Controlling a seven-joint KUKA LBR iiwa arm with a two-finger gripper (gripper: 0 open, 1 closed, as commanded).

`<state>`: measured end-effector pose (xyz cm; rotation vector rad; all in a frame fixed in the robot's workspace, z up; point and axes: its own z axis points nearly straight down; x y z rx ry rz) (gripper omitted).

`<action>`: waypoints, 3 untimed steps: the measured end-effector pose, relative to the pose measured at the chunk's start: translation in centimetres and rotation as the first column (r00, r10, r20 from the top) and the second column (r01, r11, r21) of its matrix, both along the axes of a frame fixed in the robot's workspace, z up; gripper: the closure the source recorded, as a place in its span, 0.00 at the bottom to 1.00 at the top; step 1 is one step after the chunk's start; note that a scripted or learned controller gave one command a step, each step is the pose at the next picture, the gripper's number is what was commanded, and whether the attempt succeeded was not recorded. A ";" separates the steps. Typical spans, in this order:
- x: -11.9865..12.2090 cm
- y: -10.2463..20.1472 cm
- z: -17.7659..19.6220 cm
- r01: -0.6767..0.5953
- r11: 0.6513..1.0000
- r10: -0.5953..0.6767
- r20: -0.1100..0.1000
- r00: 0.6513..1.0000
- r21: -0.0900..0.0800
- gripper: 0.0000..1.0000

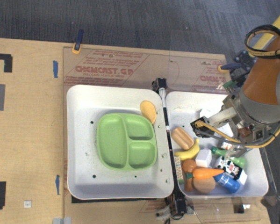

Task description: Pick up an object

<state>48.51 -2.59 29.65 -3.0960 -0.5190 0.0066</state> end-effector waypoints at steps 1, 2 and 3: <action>-0.1 5.0 -11.6 -0.042 0.999 0.042 -0.010 0.999 0.002 0.00; 4.5 -1.4 -11.3 -0.193 0.981 0.193 0.002 0.981 -0.003 0.00; 3.9 -8.9 -19.6 0.132 0.991 -0.132 -0.009 0.991 0.003 0.00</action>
